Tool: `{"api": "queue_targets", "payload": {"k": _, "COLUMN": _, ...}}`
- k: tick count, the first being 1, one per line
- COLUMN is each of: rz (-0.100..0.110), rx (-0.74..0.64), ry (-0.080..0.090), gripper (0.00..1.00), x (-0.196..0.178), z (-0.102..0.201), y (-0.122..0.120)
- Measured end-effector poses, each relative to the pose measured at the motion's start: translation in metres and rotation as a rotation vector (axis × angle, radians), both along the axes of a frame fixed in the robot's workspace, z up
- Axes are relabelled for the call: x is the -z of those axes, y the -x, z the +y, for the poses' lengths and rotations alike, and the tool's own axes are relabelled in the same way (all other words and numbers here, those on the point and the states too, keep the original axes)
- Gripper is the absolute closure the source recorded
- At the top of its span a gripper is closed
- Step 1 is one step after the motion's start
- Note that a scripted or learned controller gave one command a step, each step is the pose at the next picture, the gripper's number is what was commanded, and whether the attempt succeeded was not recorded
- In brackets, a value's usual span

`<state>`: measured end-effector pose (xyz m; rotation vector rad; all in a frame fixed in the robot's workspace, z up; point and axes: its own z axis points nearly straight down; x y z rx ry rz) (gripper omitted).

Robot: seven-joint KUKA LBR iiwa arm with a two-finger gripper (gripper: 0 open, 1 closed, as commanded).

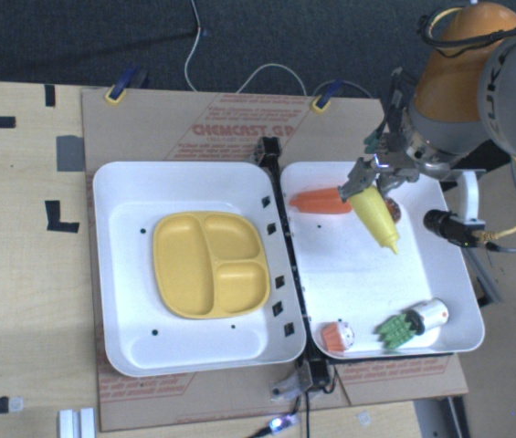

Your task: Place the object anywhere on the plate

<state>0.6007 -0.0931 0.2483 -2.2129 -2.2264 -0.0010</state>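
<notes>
Nearest us, along the front wall of the right bin, we saw three small things: an orange-and-white piece at the front left corner, a green leafy toy a little to its right, and a white cylinder touching the green toy's far right end. The left bin lay just beside it, the two meeting along a dark seam with black clips. In the left bin sat the plate, yellow, with three compartments, roughly in the middle and carrying nothing. Beyond the bare white middle of the right bin, we found the pincer over the far part of that bin, clenched on the broad upper end of a yellow cob, which hung tilted with its narrow tip pointing down toward the front right. Whether the cob's tip touched the bin floor we could not tell. Just to the left of the pincer lay a carrot, flat on the bin floor near the seam, its right end close to the cob. The grey arm with its orange band came in from the right above the far edge. Both bins rested on a cardboard sheet on the tabletop, held by clamps at its far edge.
</notes>
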Motion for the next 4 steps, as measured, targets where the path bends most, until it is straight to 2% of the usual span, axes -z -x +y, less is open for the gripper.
{"api": "queue_targets", "payload": {"k": 1, "rz": 0.003, "rx": 0.0, "ry": 0.001, "gripper": 1.0, "x": 0.016, "z": 0.05, "y": 0.011}}
{"api": "queue_targets", "payload": {"k": 2, "rz": 0.002, "rx": -0.001, "ry": 0.0, "gripper": 1.0, "x": 0.029, "z": 0.107, "y": 0.012}}
{"api": "queue_targets", "payload": {"k": 3, "rz": 0.001, "rx": -0.002, "ry": 0.0, "gripper": 1.0, "x": 0.028, "z": 0.163, "y": 0.011}}
{"api": "queue_targets", "payload": {"k": 4, "rz": 0.0, "rx": 0.0, "ry": 0.001, "gripper": 1.0, "x": 0.019, "z": 0.196, "y": 0.022}}
